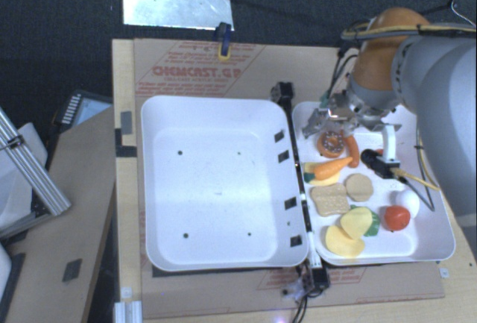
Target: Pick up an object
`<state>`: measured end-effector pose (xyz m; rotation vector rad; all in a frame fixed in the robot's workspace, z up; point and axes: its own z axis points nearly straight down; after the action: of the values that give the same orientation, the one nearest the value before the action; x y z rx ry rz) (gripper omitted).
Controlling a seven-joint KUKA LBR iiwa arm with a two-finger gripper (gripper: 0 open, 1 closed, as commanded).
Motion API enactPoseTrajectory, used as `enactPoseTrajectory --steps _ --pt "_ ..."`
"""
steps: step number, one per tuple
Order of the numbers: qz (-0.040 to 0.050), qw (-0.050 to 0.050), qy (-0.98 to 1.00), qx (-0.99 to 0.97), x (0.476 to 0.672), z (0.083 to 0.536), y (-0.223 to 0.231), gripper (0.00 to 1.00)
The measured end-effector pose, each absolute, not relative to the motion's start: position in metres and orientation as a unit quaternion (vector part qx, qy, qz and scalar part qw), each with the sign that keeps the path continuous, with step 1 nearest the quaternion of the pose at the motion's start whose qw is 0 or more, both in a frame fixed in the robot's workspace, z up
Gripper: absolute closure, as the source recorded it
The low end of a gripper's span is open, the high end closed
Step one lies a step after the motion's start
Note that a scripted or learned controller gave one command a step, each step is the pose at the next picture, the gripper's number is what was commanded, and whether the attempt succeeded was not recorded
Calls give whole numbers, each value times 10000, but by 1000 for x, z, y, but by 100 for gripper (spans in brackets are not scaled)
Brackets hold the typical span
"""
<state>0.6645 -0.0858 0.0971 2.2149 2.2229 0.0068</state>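
Left bin (216, 187): bare white floor, nothing in it to grasp.

Right bin (436, 239): all candidate objects lie here. Near its top, a round frosted doughnut (329, 143); below it a carrot (333, 167); then a slice of toast (329, 199) and a round cracker (359, 186); yellow pieces (350, 230) at the front; a red tomato (396, 218) further right.

Gripper (332, 122) is low over the top of the right bin, just above the doughnut. State of the fingers: cannot tell, they blur into the wrist hardware.

Progress, as judged: approach made, nothing visibly lifted. Every object rests on the bin floor. Grasp and lift remain.
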Motion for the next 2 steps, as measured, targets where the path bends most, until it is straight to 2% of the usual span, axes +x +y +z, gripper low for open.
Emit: enactPoseTrajectory --steps 1,2 --pt "24 26 7083 7059 665 107 -86 100" --pt "68 92 7089 7052 672 292 -90 100"
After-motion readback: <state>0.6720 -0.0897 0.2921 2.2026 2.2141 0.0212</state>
